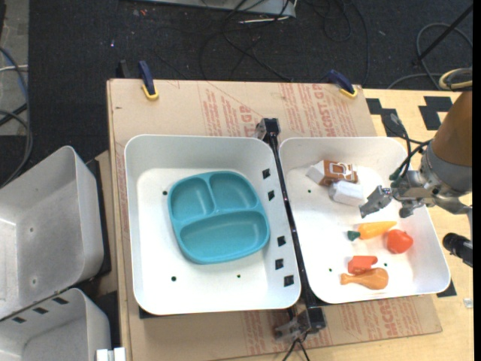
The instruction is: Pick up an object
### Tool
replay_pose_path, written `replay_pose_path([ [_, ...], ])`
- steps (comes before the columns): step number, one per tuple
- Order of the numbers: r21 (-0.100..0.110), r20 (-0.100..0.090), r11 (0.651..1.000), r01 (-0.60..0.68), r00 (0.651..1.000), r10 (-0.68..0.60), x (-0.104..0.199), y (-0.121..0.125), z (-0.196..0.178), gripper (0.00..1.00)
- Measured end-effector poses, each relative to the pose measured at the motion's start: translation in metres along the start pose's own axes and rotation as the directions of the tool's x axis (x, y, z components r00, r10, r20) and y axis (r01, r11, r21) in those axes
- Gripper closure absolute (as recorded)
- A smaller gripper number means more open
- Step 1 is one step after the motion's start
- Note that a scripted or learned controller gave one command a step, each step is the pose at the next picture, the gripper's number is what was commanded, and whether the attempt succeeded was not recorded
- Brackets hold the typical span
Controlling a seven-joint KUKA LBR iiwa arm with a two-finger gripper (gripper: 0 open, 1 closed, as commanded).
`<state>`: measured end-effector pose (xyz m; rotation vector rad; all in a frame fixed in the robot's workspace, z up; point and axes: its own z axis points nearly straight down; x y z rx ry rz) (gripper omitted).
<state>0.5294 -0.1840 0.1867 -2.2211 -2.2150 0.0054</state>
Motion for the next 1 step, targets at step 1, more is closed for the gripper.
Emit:
replay_pose_path([
  [1,-0.002,0.0,1.0,0.001,1.0,-0.001,0.0051,-0.0012,0.0441,0.0],
])
